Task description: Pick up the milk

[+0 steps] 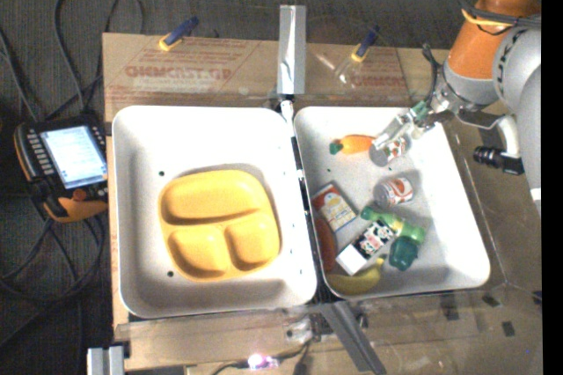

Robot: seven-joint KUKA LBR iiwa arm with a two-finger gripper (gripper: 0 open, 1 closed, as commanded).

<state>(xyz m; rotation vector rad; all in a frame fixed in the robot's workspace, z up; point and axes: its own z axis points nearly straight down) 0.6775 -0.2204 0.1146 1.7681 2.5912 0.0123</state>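
Nothing picked up yet — the milk (369,245) lies low in the right bin (466,215) (among other groceries), well apart from the tool (393,137), whose fingers I cannot tell apart or together.

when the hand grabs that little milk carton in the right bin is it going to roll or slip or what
The milk carton looks boxy with flat sides, so it probably won't roll. It lies tilted among a banana and a green bottle, so it may twist or drag them along. It is likely light for its size.
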